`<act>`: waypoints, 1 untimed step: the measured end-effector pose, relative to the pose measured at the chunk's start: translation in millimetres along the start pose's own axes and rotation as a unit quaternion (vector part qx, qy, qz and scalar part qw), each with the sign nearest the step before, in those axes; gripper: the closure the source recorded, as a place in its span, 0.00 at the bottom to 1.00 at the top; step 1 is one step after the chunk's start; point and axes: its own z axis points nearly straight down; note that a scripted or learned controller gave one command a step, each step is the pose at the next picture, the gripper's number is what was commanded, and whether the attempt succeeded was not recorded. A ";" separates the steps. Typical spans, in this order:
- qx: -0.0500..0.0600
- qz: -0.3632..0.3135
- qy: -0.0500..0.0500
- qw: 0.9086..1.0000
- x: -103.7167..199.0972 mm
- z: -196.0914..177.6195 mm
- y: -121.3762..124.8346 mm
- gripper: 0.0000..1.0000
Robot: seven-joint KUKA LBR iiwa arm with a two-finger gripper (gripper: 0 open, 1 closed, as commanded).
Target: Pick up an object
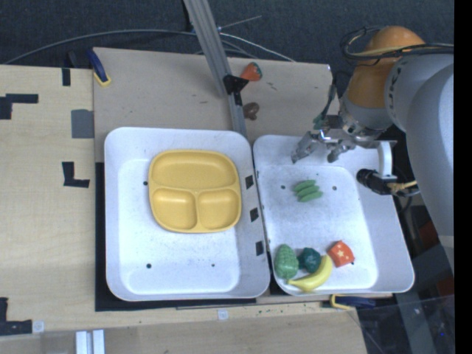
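Note:
My gripper hangs over the far edge of the right bin, its two fingers spread apart with nothing between them. A green pea pod lies on the bin floor just in front of and below the gripper. At the bin's near edge sit a green bumpy vegetable, a dark green piece, a yellow banana and a red-orange piece.
A yellow divided plate rests in the left bin. A slanted grey pole with a black clamp stands behind the bins. The arm's grey and orange body fills the upper right.

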 end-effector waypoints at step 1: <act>-0.003 0.000 -0.001 1.000 -0.3 -14.5 1.7 1.00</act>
